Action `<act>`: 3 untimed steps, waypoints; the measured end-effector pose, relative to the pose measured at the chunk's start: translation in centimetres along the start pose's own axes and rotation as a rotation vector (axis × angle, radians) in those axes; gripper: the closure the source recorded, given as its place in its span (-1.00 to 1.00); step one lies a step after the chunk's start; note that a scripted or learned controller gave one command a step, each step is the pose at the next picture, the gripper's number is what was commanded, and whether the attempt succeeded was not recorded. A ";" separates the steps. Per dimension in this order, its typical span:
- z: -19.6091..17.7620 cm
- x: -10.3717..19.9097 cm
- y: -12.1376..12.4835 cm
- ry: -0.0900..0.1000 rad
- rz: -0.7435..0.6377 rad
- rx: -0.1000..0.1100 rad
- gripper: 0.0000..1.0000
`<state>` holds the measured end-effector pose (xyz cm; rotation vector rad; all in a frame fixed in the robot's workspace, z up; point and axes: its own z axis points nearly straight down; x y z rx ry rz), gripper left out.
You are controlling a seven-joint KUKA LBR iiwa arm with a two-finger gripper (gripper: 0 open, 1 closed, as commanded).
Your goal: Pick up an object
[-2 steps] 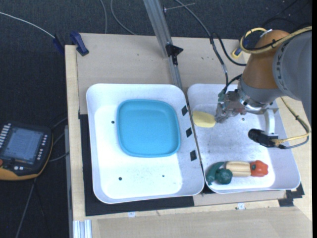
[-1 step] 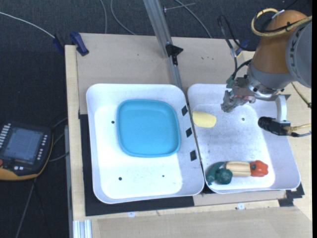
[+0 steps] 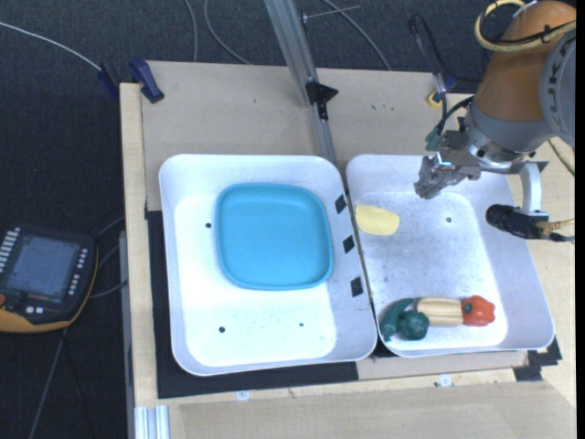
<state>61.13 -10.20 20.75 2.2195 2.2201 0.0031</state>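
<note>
- Gripper (image 3: 431, 187) hangs over the right bin (image 3: 512, 273), upper middle; whether it is spread or pressed together I cannot tell at this angle, nothing seen pinched.
- Nearest candidate: yellow piece (image 3: 377, 219), at about 8 o'clock from gripper, near but apart, close to bin's left wall.
- Its long axis runs roughly 9-to-3.
- Other options at 6 o'clock, well apart: green item (image 3: 405, 323), tan roll (image 3: 439, 311), red item (image 3: 477, 311), lined up touching along bottom wall.
- Open bin floor between gripper and yellow piece; wall at 9 o'clock limits clearance there.
- Left bin (image 3: 187, 245) bears a blue plate (image 3: 274, 236).
</note>
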 end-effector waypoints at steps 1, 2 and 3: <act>-1.4 4.9 -1.6 0.001 -0.003 0.001 1.00; -1.1 10.9 -2.8 0.002 -0.005 0.003 1.00; -2.6 16.0 -4.0 0.002 -0.004 0.002 1.00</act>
